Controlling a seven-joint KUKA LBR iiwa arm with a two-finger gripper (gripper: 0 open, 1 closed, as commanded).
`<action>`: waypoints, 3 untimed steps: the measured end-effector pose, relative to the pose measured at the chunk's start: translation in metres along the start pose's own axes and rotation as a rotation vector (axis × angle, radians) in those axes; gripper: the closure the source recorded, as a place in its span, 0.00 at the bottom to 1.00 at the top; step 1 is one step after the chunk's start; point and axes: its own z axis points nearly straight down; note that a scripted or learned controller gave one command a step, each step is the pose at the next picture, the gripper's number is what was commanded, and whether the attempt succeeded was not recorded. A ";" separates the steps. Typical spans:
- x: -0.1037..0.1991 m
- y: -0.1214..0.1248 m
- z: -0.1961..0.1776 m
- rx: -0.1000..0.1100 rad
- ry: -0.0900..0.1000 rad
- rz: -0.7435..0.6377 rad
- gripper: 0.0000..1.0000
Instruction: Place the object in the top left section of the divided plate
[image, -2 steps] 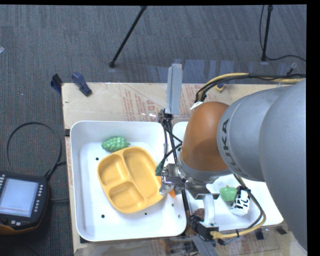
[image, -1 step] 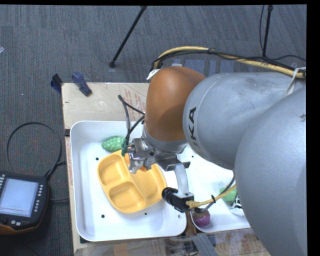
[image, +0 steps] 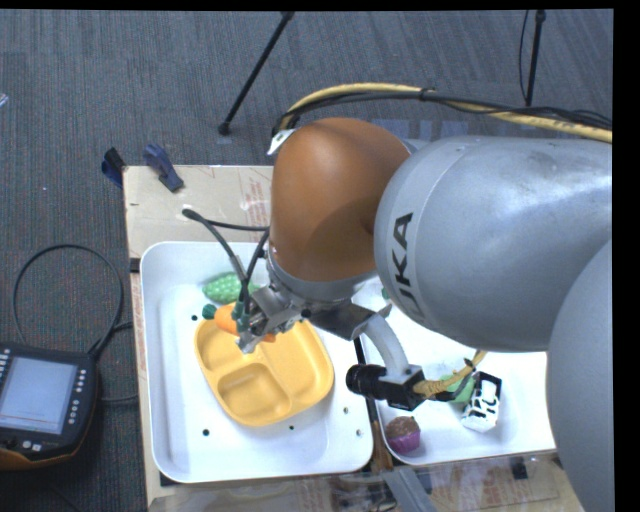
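A purple cupcake (image: 403, 433) sits nearest, in the right bin (image: 520, 440). At ten o'clock from it, the yellow divided plate (image: 265, 378) lies in the left bin (image: 175, 400). The gripper (image: 247, 338) hovers at the plate's top left section beside an orange object (image: 226, 323); its grip cannot be judged. Release likely comes next. The arm (image: 480, 250) hides much.

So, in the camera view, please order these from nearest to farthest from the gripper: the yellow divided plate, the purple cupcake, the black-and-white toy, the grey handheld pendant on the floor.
From the gripper:
1. Yellow divided plate, directly under it, in the left bin.
2. Purple cupcake, in the right bin, near its front edge.
3. Black-and-white toy, further right in that bin.
4. Grey handheld pendant, on the floor at far left; roughly as far as the toy, too close to call.
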 end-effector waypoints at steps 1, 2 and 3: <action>-0.050 0.042 -0.051 0.000 -0.001 0.204 1.00; -0.041 -0.014 -0.046 0.002 0.000 0.311 1.00; -0.017 -0.041 -0.044 0.002 0.001 -0.244 1.00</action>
